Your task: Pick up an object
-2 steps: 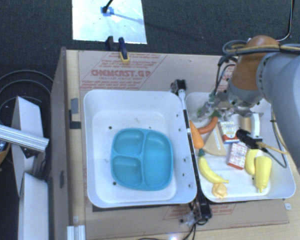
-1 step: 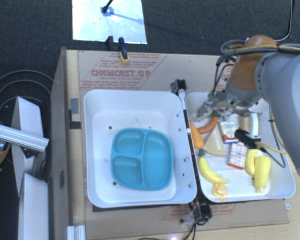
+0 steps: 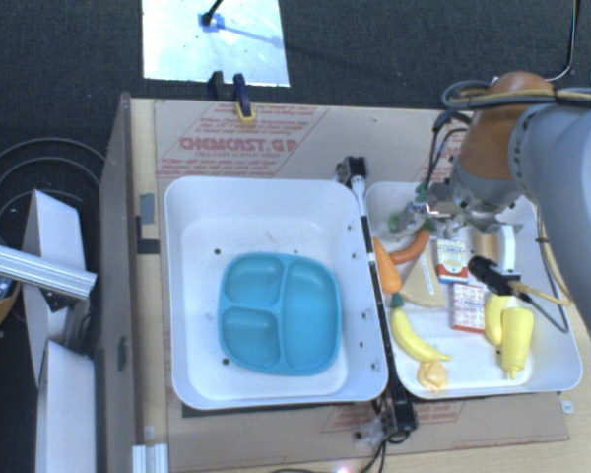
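My gripper (image 3: 421,215) hangs low over the back left corner of the right bin (image 3: 561,363), reaching in from the right. Just below it lies an orange-red sausage (image 3: 411,248), and I cannot tell whether they touch. An orange carrot (image 3: 386,270) rests against the bin's left wall. In front of these lie a pale cheese wedge (image 3: 422,288), a banana (image 3: 414,333) and a small yellow piece (image 3: 433,373). Two small red-and-white boxes (image 3: 466,307) sit mid-bin, with a yellow bottle (image 3: 515,337) to their right.
The left bin (image 3: 192,225) holds a blue divided plate (image 3: 279,313). A dark rail (image 3: 369,264) runs between the two bins. The bulky grey and orange arm (image 3: 532,146) covers the back right of the right bin.
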